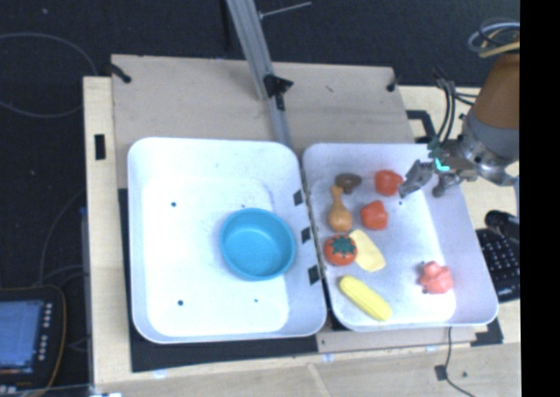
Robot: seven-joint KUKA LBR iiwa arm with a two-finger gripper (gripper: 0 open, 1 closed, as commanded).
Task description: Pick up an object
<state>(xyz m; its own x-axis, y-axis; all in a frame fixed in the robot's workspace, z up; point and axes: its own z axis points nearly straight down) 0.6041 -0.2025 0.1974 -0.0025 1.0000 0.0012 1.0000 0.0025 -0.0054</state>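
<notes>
At the near edge of the right bin [464, 308], a yellow banana [365, 297] and a pink toy [434, 276] are lying loose, within reach for picking. Further in, a tomato [340, 250], a red block [374, 215] and a red ball [388, 182] are sitting apart. The gripper [430, 180] is hovering beside the ball, fingers spread, gripping nothing. The left bin [157, 168] is holding a blue bowl [255, 243]. Both bins are resting on a pale bench [350, 98] above dark flooring.

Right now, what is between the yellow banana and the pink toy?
Nothing: in the camera view, just bare white floor of the right bin lies between the banana and the pink toy.
</notes>
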